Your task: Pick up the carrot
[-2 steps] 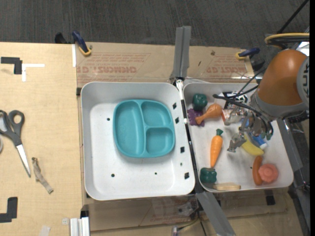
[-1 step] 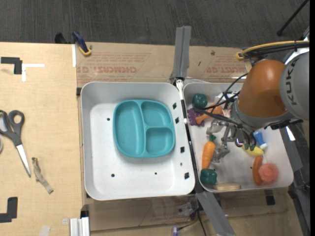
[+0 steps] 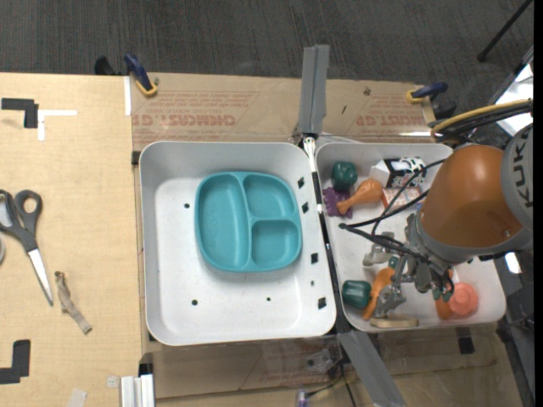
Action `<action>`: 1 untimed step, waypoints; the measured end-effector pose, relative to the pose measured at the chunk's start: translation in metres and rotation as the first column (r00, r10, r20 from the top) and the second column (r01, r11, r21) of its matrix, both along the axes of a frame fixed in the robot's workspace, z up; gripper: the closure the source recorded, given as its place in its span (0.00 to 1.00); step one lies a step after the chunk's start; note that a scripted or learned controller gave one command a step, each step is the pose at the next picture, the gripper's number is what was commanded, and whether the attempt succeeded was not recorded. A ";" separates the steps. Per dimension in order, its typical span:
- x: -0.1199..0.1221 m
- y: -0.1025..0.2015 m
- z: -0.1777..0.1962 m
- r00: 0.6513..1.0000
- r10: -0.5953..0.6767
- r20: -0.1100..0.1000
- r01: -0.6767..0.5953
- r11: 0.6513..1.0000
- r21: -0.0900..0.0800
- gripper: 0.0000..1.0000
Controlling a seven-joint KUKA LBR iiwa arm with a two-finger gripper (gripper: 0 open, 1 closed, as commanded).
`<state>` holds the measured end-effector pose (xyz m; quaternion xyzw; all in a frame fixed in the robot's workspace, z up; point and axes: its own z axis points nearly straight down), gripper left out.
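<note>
The carrot (image 3: 381,288) is orange and slim, lying at a slant in the right bin's (image 3: 356,236) near part, just beside a dark green piece (image 3: 356,292). Its upper end is partly hidden.

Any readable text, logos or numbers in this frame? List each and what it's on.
"KU": large white letters on the arm's grey housing at the right edge, cut off by the frame.
Red print on the cardboard sheet behind the bins: upside down and mirrored, one large word and small lines, not reliably readable.
More red print on the cardboard behind the right bin: same, unreadable.
Black-and-white packet in the right bin: markings too small to read.
</note>
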<state>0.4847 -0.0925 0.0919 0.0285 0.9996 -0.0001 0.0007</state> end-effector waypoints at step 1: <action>0.001 0.000 0.009 1.000 0.003 0.002 -0.003 1.000 -0.001 1.00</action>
